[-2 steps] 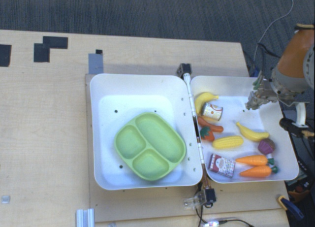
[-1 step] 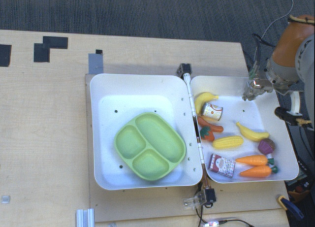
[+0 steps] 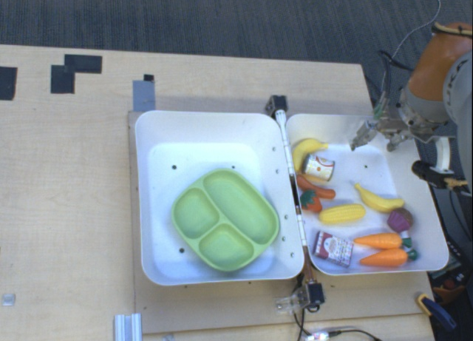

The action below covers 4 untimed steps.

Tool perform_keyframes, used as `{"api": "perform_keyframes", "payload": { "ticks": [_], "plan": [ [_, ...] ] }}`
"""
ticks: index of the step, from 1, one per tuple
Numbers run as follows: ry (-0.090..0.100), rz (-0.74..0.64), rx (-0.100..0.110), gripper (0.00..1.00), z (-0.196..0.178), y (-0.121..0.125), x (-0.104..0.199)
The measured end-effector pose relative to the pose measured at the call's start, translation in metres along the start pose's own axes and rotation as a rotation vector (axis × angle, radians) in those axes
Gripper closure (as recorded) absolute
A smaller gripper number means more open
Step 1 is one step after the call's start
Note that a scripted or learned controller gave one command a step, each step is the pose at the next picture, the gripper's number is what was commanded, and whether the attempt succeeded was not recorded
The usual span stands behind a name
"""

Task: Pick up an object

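Seen from above at a slant: 2 shallow white bins side by side on a pale wooden bench (image 3: 66, 206). In the left bin (image 3: 159, 258), a light green plate (image 3: 225, 219) with 3 compartments, tilted diagonally, nothing on it. In the right bin (image 3: 436, 254), a scatter of toy food. Near the dividing wall at the top, a yellow banana (image 3: 303, 149) curled over a small white can (image 3: 319, 169) with an orange mark. Just below, a short orange carrot (image 3: 319, 192) and a red-and-green piece (image 3: 308, 202), too small to name. Toward the middle, a yellow corn cob (image 3: 342, 214) lying flat, and just right of it a second banana (image 3: 378, 200). Farther right, a dark purple round piece (image 3: 400, 220). Along the near edge, a red-and-white carton (image 3: 334, 248) lying down, and beside it 2 orange carrots with green tips, one (image 3: 378, 241) above the other (image 3: 384, 258), touching.

Grey arm with orange band reaching in from the right, claw (image 3: 377, 138) poised over the far right corner of the right bin, well apart from the toys. Fingers (image 3: 361, 137) spread, nothing between them.
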<state>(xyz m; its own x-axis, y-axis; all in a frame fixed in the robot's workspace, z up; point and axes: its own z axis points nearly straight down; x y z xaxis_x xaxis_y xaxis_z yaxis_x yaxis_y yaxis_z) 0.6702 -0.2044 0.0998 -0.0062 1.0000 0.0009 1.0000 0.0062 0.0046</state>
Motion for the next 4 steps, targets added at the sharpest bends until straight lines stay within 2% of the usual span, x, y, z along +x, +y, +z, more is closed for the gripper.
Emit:
{"api": "perform_keyframes", "payload": {
  "ticks": [1, 2, 3, 4],
  "plan": [
    [-0.001, 0.001, 0.000, 0.00, 0.013, -0.059, 0.074],
    [-0.002, 0.004, -0.004, 0.00, 0.012, -0.125, 0.084],
    [-0.003, 0.003, -0.010, 1.00, 0.000, -0.122, 0.085],
    [-0.003, 0.001, -0.003, 1.00, -0.055, -0.029, 0.025]
  ]
}}
